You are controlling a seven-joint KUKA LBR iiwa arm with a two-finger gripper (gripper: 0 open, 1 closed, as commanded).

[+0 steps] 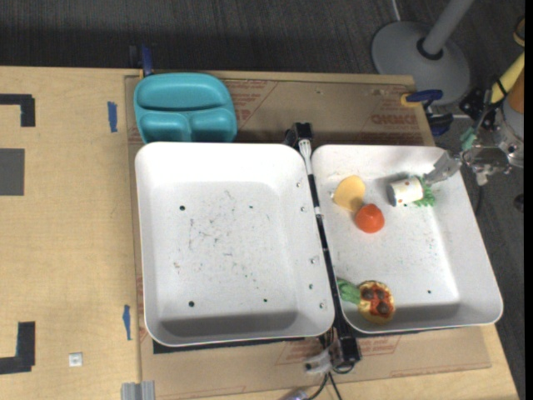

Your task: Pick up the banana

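1. The banana lies in the right bin, toward its far left corner, close to the divide between the two bins. It shows as a pale yellow, smooth, stubby rounded piece, probably a plastic toy.
2. A tomato, glossy orange-red and round, sits just beside the banana on its near side, possibly touching. That closeness could crowd a grasp.
3. A short white cylinder with a green piece at its right end rests further right in the same bin. At the near edge lies a lumpy yellow, red and green toy.
4. The claw hovers at the right bin's far right rim, well apart from the banana. Whether it is spread or pressed together I cannot tell.
5. The left bin is matte white, scuffed with faint grey marks.
6. A teal divided tray rests on the cardboard-covered desk behind the left bin.
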